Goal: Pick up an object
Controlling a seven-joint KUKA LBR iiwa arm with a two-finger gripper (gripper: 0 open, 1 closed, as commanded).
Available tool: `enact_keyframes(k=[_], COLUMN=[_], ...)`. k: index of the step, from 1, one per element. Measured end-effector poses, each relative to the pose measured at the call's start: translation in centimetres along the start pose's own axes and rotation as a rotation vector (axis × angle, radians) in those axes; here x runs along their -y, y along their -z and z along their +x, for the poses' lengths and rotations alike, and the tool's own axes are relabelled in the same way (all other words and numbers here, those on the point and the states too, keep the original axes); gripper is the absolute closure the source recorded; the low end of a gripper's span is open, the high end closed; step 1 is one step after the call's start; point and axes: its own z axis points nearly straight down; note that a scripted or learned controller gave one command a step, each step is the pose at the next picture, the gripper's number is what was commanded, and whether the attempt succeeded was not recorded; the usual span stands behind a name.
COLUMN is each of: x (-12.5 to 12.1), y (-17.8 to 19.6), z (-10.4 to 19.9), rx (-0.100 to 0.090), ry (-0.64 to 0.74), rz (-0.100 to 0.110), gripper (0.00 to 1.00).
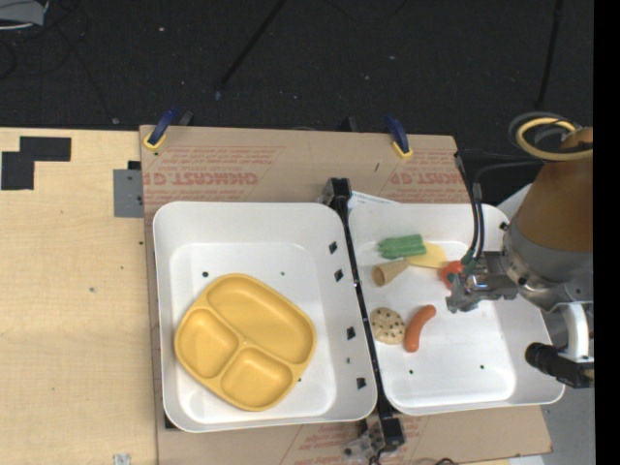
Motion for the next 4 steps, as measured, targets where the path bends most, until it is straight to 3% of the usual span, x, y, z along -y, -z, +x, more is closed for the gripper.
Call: enact_keyframes(k=[2,4], x=[-3.2,-6.1], y=[-1.4,0.7], z=[9.5,20.6], rx=[0.000,0.001], ry=[0.000,0.001], rz=[0.001,-0.001], gripper=[1.00,1.00])
